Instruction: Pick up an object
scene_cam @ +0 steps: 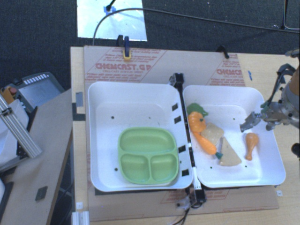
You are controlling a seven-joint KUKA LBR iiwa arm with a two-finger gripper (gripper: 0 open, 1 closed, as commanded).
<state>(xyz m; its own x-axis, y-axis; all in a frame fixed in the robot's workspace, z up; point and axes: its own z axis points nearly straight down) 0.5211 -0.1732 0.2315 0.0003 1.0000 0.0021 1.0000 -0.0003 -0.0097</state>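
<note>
The right bin [262, 172] holds a toy carrot [202, 137] with a green top, a pale round slice [214, 134] beside it, a beige wedge [230, 154] and a toy chicken drumstick [251, 145]. My gripper [249, 122] reaches in from the right edge and hangs over the right side of this bin. It is just above and slightly left of the drumstick's thick end. Nothing shows in its grasp.
The left bin [108, 107] holds a green divided plate [149, 154] at its front. A black divider strip [183, 125] runs between the bins. Cardboard lies under both bins, with a clamp [126, 48] at the back and equipment on the bench at left.
</note>
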